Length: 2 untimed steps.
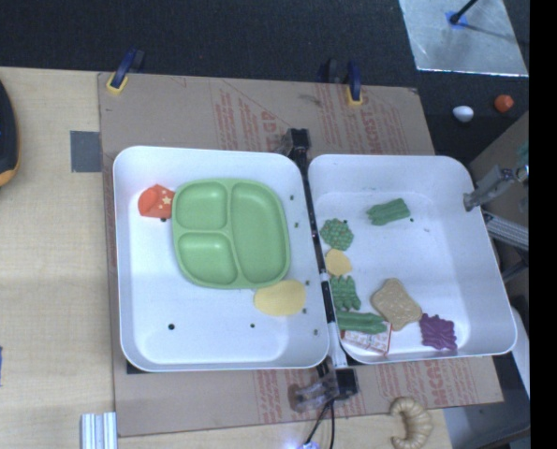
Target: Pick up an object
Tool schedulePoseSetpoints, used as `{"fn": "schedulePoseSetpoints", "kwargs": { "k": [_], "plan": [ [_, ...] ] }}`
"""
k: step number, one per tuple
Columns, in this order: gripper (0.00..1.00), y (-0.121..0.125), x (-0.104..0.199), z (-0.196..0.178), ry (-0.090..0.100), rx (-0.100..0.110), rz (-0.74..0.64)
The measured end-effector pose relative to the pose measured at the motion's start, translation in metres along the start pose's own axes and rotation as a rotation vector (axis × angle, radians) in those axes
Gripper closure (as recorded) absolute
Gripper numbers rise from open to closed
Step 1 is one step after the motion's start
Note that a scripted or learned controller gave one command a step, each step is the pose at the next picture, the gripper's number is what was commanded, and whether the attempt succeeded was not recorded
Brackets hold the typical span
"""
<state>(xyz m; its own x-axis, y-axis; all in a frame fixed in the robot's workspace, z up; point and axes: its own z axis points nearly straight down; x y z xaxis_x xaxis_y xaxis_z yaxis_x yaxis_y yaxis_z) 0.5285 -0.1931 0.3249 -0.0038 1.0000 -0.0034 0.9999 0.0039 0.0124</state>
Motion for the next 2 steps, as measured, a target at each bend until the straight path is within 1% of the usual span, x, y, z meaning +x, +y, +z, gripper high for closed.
{"fn": "schedulePoseSetpoints", "kwargs": {
  "k": [1,2],
  "plan": [
    [0.0,-0.026,0.052,0.175,0.009,0.029,-0.002],
    [0.0,0.061,-0.022,0.142,-0.002,0.005,-0.001]
  ]
}}
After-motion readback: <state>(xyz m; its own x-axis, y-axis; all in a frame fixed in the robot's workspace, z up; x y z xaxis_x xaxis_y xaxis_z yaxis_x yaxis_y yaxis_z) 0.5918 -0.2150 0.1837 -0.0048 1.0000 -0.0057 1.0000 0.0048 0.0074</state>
